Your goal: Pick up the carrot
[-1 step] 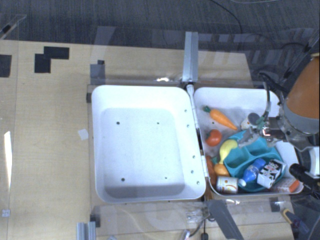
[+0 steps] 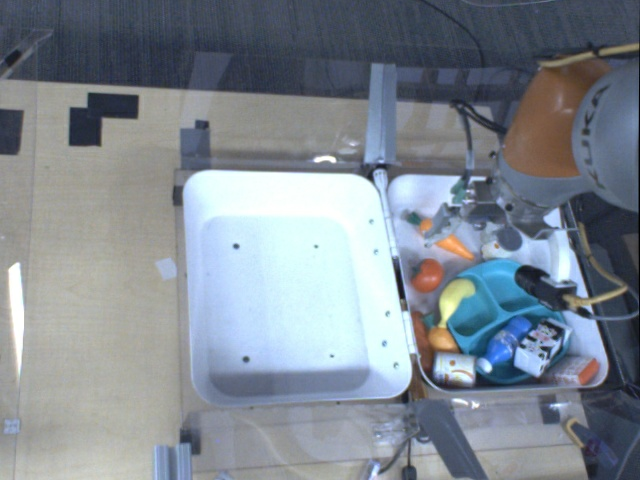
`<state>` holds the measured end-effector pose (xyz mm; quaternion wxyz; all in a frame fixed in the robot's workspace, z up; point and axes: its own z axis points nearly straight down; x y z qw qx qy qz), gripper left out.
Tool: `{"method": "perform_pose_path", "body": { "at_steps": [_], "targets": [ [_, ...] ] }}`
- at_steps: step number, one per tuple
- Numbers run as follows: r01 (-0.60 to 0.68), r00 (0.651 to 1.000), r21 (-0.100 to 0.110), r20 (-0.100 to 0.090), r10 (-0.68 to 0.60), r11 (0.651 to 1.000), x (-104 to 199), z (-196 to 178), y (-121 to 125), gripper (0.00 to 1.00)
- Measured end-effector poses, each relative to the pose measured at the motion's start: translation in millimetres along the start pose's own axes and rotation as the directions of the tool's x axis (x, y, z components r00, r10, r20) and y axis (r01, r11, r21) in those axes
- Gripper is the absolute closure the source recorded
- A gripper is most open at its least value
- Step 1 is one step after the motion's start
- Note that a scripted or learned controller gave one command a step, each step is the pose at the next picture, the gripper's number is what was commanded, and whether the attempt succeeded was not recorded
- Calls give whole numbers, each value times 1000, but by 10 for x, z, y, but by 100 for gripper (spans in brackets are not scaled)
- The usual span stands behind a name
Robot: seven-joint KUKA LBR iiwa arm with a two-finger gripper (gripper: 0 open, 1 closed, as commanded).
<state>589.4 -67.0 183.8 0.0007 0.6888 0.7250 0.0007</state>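
The carrot is a small orange cone lying in the back part of the right bin, pointing right toward the blue bowl. My gripper hangs at the end of the grey arm with its orange band, just above and behind the carrot, close over the bin's back area. The carrot lies on the bin floor, apart from the gripper. The arm's wrist hides part of the bin's back right corner.
A small orange and green piece lies left of the carrot. In front are a red tomato, a yellow fruit, a blue bowl, a blue bottle, a can and a black-and-white carton. The left bin stands beside it.
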Motion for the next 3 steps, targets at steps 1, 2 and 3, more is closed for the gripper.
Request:
{"method": "perform_pose_path", "body": {
  "at_steps": [1, 2, 3],
  "targets": [
    [1, 1000, -8, 2, -1, 1000, -426, 956, 351, 0],
    [3, 1000, -9, -2, -3, 1000, -402, 842, 363, 100],
    [68, 998, -5, 0, -68, 998, 289, -333, 359, 100]
  ]
}}
